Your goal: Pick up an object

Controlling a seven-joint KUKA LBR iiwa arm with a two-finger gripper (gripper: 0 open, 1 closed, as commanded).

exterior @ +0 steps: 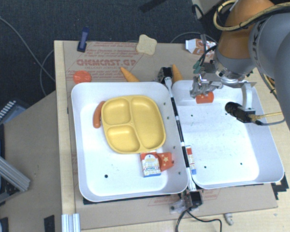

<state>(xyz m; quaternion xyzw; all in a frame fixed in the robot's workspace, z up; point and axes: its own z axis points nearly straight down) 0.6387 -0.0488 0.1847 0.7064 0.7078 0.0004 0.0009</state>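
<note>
The arm (275, 30) is showing a smooth grey shell with a glossy orange band (241, 23) bulging above the wrist. Yellow, black and green cables (222, 13) are looping beside that band. Below it, a metal gripper (201, 88) is hanging, and a black cylinder (237, 111) is sticking out sideways.

Bright, even overhead light; white bins (232, 144) slightly blown out, soft shadows, pic a bit grainy, edges darker.
</note>
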